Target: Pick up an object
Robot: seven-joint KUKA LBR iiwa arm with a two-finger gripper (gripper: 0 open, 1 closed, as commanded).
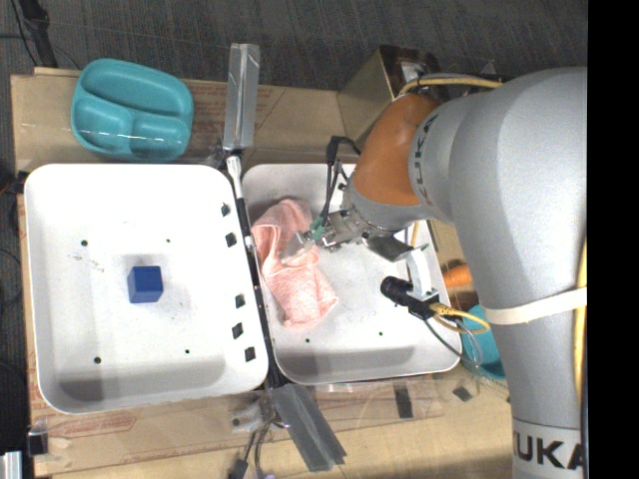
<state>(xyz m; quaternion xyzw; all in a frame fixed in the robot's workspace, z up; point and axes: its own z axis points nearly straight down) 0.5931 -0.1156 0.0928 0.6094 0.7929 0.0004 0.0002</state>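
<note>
Where the end effector (pixel 318 233) meets the pink cloth (pixel 293 272), I cannot tell its grip

Arm (pixel 519 228) enters from the right, orange band above the wrist, reaching over the right bin (pixel 349 362). Tool (pixel 318 233) sits low at the upper edge of a crumpled pink cloth (pixel 293 272) lying in the left half of that bin. Left bin (pixel 60 267) holds a small blue cube (pixel 146 282), left of centre. Teal moulded tray (pixel 132 108) rests on the tabletop (pixel 290 118) behind the left bin.
</note>
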